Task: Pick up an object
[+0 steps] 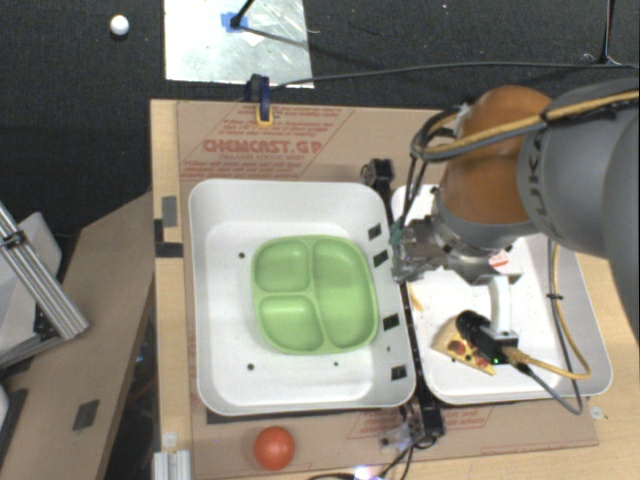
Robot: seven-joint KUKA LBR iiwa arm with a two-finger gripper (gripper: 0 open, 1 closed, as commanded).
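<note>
Pizza slice [452, 346] lies flat in the lower left part of the right bin [445, 383], near its front wall. Gripper [408, 260] hangs over the same bin's left edge, above and left of the slice and apart from it. Open or closed: cannot tell, the wrist hides it. A small yellow strip [415, 299] lies just below the gripper. The left bin [225, 268] holds a green divided plate [315, 293]. An orange ball [273, 448] sits on the cardboard at bottom centre.
</note>
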